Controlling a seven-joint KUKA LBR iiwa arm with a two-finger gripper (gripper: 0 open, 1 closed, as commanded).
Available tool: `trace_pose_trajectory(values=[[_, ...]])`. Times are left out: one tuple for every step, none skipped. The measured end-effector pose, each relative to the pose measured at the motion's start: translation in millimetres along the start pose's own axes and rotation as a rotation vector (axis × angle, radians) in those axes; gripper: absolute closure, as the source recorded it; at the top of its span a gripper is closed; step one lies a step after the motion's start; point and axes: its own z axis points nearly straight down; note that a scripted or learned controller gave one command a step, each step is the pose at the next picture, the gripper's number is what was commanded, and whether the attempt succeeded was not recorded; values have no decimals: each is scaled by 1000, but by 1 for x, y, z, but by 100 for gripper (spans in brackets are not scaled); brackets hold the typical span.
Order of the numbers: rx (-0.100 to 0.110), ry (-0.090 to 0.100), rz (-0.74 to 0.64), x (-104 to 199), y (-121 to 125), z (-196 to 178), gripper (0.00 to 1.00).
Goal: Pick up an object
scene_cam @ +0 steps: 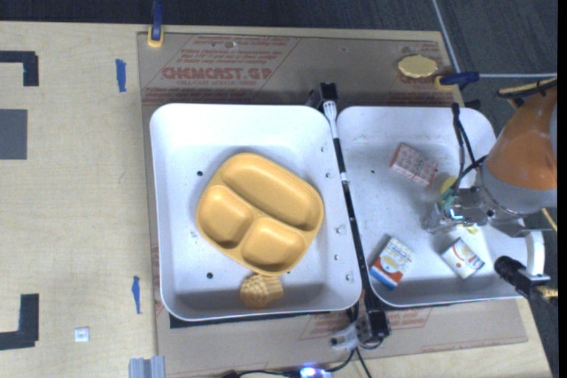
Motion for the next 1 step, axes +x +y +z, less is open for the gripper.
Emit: trace_pose_trajectory(values=[[1, 3, -1, 2, 0, 1, 0]])
